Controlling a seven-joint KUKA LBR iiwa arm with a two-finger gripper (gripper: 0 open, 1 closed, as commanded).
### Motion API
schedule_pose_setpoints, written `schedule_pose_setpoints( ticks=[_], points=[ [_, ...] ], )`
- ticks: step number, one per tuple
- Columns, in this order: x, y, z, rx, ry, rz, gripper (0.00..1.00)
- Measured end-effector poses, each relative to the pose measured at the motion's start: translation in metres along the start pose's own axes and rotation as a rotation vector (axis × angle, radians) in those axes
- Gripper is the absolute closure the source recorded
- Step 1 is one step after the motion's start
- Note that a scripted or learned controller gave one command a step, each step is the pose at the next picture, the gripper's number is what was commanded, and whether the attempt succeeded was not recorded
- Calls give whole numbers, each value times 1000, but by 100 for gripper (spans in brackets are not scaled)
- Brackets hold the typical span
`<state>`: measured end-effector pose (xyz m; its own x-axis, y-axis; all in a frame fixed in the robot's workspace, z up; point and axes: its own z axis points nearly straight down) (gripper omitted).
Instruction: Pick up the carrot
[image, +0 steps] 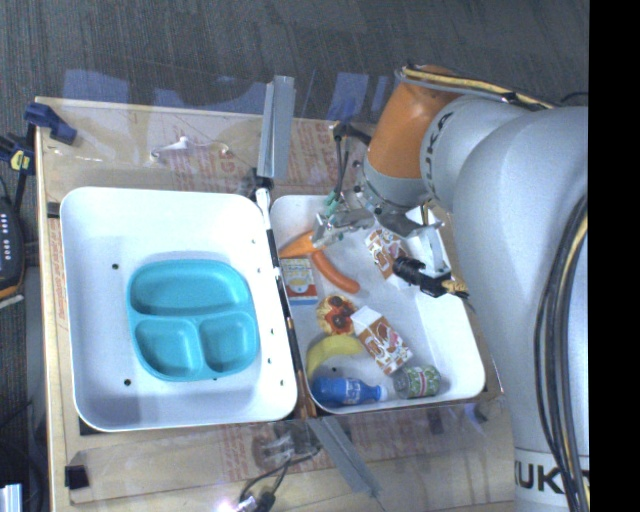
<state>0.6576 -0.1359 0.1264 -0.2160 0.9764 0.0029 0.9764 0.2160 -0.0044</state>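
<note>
Carrot (300, 244) orange, tapered, by right bin's (470, 345) left wall, just under gripper (335, 225); jaw state can't tell. Sausage (334, 272) touching, carton (297, 279) beside.

Both bins (90, 230) are white; the divided tray (192, 318) is turquoise. The carrot (296, 244) is orange, the banana (335, 350) yellow, the bottle (345, 391) blue.

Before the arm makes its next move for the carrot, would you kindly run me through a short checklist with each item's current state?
1. Carrot located in the right bin, near its upper left: ok.
2. Gripper positioned over the carrot's upper end: ok.
3. Carrot seen between the fingers: cannot tell.
4. Carrot free of the small carton beside it: not ok, they look touching.
5. Blue tray in the left bin out of the arm's way: ok.
</note>
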Motion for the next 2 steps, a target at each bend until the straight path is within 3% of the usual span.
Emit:
schedule_pose_setpoints(
  ticks=[1, 2],
  points=[
    [0, 0, 0, 0, 0, 0, 0],
    [-25, -6, 34, -2, -1, -44, 0]
  ],
)
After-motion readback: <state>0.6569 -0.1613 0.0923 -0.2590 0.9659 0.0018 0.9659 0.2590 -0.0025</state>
